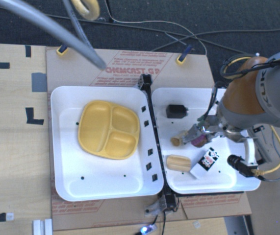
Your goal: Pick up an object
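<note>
Currently we have the gripper (194,134) lowered into the right bin (228,182), its tip over a cluster of small items near the bin's middle. Just beside the tip sits a purple object (199,141), and a small brown piece (175,141) lies to its left. We cannot tell whether the purple object sits between the jaws or merely next to them, and the jaw state itself is not readable from this angle.

Other candidates remain in the same bin: a black block (176,111) near the far wall, a tan roll (178,162) toward the near wall, and a white box (204,163) with a black-and-red print just right of the roll. All rest on the bin floor.

The left bin (63,146) carries a yellow divided plate (109,129), well apart from the arm (250,94).

We judge the task as at the grasp stage. Nothing is visibly lifted. Closing, confirming the hold, and raising the object clear of the bin are still to be done.
</note>
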Controlling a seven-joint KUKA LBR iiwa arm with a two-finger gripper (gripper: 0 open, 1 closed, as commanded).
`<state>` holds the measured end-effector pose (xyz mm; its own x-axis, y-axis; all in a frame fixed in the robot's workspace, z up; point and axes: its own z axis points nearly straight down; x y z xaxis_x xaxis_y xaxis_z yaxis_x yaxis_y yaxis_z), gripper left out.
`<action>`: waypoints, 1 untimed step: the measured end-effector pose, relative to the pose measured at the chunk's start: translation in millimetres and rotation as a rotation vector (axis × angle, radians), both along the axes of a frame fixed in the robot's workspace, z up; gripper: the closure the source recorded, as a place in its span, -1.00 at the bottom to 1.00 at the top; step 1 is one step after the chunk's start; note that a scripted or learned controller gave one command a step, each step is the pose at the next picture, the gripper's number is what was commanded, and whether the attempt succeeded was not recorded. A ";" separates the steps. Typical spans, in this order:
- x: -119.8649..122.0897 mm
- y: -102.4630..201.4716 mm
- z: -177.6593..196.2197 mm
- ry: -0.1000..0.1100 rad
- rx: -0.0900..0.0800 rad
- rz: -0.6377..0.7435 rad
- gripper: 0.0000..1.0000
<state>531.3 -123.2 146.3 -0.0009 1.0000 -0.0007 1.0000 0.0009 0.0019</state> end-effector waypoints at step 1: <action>-8.0 -3.6 47.0 0.001 0.000 0.000 1.00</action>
<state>523.3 -126.8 193.3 -0.0006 1.0000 -0.0005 1.0000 0.0006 0.0013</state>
